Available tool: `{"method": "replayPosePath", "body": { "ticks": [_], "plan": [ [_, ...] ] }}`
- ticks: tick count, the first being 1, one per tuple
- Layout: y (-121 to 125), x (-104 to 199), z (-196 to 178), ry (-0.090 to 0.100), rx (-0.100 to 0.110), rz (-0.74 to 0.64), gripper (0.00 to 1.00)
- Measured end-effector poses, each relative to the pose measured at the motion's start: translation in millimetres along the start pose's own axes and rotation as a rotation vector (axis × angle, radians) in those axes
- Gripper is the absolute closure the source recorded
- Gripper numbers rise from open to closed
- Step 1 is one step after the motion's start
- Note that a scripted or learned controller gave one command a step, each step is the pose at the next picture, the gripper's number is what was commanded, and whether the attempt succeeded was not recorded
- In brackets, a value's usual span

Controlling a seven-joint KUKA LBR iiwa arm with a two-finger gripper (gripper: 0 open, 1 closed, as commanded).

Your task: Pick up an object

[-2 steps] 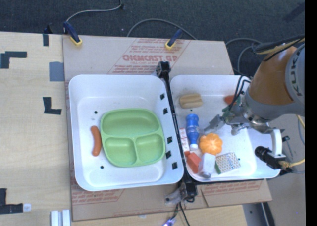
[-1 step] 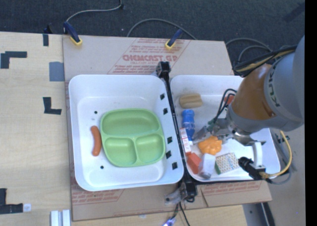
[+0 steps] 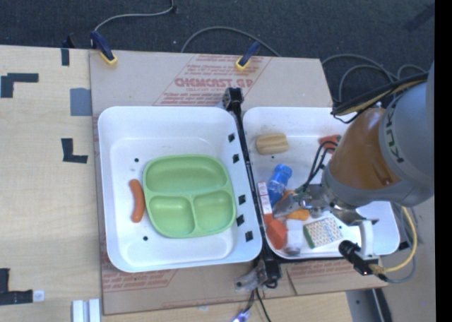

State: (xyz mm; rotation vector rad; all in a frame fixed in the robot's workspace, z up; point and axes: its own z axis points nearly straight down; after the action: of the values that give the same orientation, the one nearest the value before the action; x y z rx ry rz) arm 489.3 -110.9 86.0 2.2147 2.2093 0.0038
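The arm point(image 3: 381, 151) fills the right bin's point(image 3: 311, 119) right half, its wrist low over the clutter near that bin's front edge. The left bin point(image 3: 120, 243) has a green tray point(image 3: 189, 193) at its middle, with open floor all round it. The gripper point(image 3: 300, 204) sits among the clutter; whether its fingers are apart or together cannot be told. A tan roll point(image 3: 272, 143) lies alone near the right bin's back wall, with room around it. A blue bottle point(image 3: 280, 177) lies just beside the gripper, near the divider. A checked packet point(image 3: 321, 231) and a red piece point(image 3: 276, 232) crowd the front edge. A sausage point(image 3: 137, 200) lies left of the tray, near the left wall.
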Motion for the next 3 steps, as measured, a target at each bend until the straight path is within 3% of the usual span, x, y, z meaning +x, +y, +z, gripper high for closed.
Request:
{"method": "replayPosePath", "body": {
  "ticks": [1, 2, 3],
  "plan": [
    [48.2, 8.1, -13.8, 0.002, 0.01, 0.001, 0.0],
    [14.3, 6.6, 0.6, 0.004, 0.004, -0.003, 0.0],
    [14.3, 6.6, -7.1, 0.005, 0.008, -0.003, 1.0]
  ]
}}
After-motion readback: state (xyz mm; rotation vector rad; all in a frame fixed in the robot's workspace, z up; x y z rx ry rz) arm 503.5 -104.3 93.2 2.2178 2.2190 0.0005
